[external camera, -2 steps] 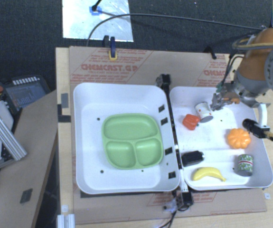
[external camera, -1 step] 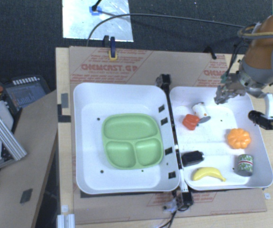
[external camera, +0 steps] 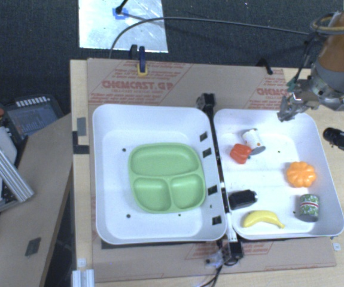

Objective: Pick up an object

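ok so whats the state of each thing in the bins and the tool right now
tool: above the right bin's far edge, nothing visibly in it
green divided plate: flat in the left bin
banana: lying flat near the right bin's front wall
small can: upright in the front right corner
orange pumpkin: sitting stem up
red pepper: on its side
white bottle: tipped over beside the pepper
black object: lying flat

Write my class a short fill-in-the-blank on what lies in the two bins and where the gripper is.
1. The green tray lies in the ____ bin.
2. The yellow fruit nearest the camera in the right bin is a ____.
3. Beside the pumpkin, toward the camera, stands a ____.
4. The gripper hangs over the right bin's ____ edge.

Missing words: left; banana; can; far
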Robot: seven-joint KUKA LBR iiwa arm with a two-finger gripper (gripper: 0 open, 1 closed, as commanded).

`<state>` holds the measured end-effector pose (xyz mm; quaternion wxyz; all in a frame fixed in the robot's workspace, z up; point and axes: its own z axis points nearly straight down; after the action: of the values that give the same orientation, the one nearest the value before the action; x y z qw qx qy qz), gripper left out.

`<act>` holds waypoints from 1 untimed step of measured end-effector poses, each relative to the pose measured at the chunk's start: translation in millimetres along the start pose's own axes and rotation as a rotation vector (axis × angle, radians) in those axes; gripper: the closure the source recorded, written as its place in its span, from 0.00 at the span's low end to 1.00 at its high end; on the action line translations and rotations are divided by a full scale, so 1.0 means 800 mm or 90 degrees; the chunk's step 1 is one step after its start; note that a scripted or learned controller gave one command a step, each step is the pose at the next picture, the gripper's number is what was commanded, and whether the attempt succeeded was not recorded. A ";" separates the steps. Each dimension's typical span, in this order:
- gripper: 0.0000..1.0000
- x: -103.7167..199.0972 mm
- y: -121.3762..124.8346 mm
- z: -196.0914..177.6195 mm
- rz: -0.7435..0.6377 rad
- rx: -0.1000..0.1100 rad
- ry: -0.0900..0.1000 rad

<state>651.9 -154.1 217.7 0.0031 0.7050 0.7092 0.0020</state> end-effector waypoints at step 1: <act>1.00 -0.007 0.004 -0.057 0.000 0.000 0.000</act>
<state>655.1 -159.8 263.7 0.0031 0.7048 0.7094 0.0017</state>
